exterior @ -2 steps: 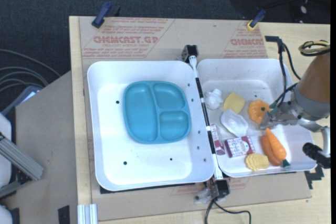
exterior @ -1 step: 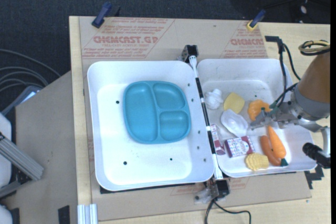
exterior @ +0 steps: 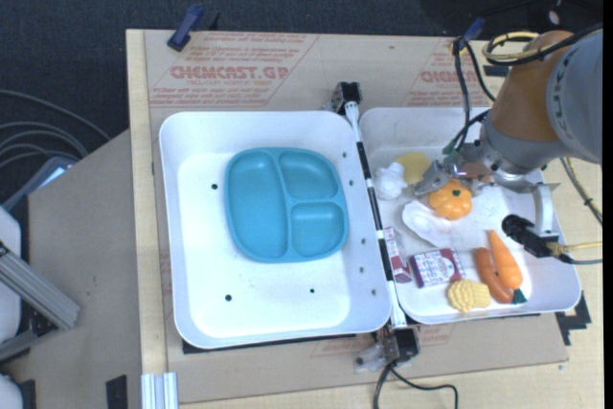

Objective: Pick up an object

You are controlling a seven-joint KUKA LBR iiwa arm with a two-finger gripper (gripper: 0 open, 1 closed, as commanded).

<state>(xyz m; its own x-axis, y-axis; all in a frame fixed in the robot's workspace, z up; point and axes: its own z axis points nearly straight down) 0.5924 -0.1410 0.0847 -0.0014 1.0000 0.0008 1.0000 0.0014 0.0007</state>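
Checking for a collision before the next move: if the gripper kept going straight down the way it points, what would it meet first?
Most likely the small orange pumpkin-shaped toy right under the gripper, in the right white bin; depth is unclear.

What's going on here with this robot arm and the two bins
A grey and orange robot arm reaches into the right bin, its gripper down beside a small orange pumpkin-like toy. Whether it has hold of anything is hard to tell. Around it lie a carrot, a corn cob, and a small red packet. The left bin holds a blue divided plate.
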